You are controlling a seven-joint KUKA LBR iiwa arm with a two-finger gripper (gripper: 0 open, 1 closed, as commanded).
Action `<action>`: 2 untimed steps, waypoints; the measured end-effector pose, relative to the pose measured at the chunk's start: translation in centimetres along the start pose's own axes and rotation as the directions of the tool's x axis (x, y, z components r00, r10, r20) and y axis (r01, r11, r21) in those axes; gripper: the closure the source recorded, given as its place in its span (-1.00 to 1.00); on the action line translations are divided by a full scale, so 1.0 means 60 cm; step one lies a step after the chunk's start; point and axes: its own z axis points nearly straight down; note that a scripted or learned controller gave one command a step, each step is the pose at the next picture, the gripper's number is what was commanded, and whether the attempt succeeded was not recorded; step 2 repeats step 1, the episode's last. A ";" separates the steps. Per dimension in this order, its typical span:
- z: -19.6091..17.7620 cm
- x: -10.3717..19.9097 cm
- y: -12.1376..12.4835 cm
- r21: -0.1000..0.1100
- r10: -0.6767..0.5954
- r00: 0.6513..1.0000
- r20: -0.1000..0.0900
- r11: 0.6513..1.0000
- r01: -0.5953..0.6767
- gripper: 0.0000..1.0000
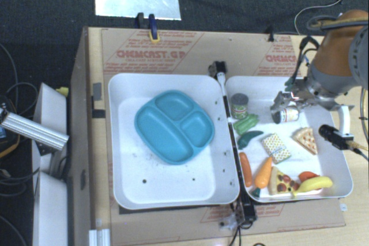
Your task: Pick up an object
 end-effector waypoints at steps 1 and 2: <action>-0.080 0.131 0.003 0.000 -0.002 1.000 -0.001 1.000 0.002 1.00; -0.080 0.131 0.003 0.000 -0.002 1.000 -0.001 1.000 0.002 1.00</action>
